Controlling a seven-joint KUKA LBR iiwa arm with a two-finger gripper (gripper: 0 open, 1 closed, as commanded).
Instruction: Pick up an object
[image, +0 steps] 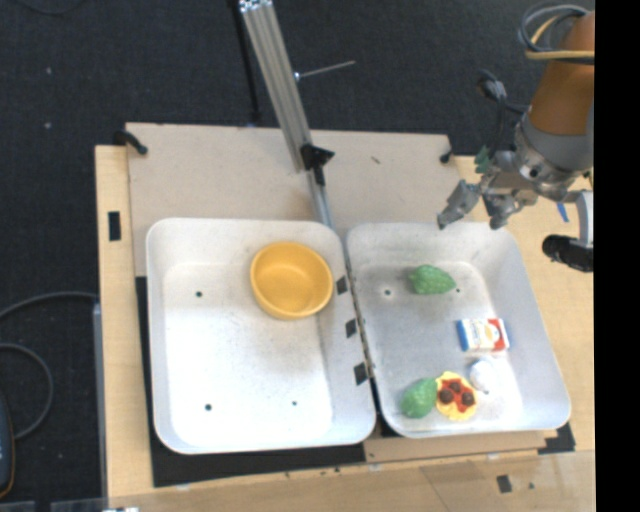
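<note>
green lump (419, 398) beside red-yellow toy (457, 395) | claw (474, 211) spread open, holding nothing

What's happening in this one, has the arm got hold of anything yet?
Not yet. The gripper hangs open above the far edge of the right bin, with nothing between its fingers. In that bin lie a green lump, a small red, white and blue box, a second green piece, a yellow and red toy and a small white object. The left bin holds a yellow bowl. Everything rests on the bin floors.
</note>
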